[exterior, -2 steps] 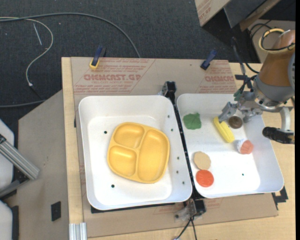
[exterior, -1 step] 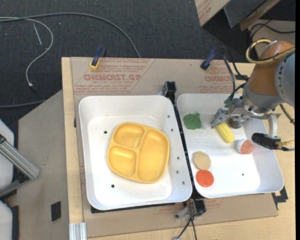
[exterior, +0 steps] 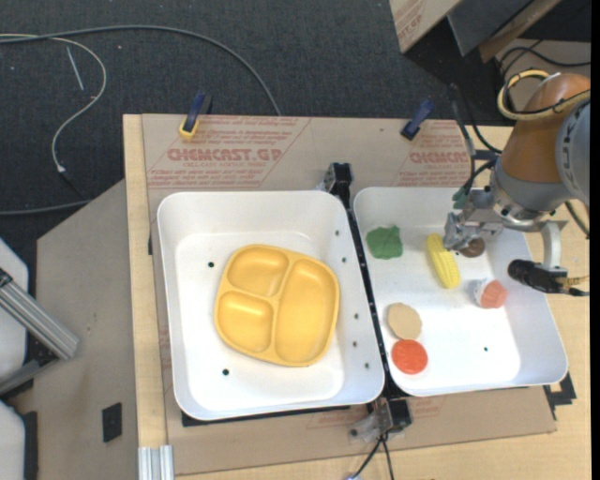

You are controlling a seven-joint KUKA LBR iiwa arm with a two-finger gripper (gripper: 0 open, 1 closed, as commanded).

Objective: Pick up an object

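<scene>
Down on the bench, two shallow white bins sit side by side on a sheet of printed cardboard (exterior: 244,155), which is pinned at its far edge by two blue clamps (exterior: 194,113). All around it lies dark grey carpet (exterior: 281,56), with a thin pale cable (exterior: 122,42) looping across the upper left and a cardboard box corner (exterior: 422,21) poking in at the top.

The left bin (exterior: 183,220) carries a yellow divided plate (exterior: 277,304), three compartments, sitting roughly in the middle. Over in the right bin (exterior: 539,361), the toy food is spread out: a green leafy piece (exterior: 384,242) near the far left corner, a yellow corn cob (exterior: 443,262) just right of it, a tan oval piece (exterior: 405,321) with a red-orange round piece (exterior: 410,356) just beside it toward the near edge, and a small pink and white piece (exterior: 489,294) further right.

And here is the arm, grey with its orange band (exterior: 553,103), reaching in from the right. The gripper (exterior: 463,246) is down low in the right bin, just beside the top end of the corn cob, with a small dark brown thing (exterior: 472,248) right at its tip. Whether the gripper is spread or closed, I cannot tell from this angle, and I cannot tell whether that brown thing is gripped.
</scene>
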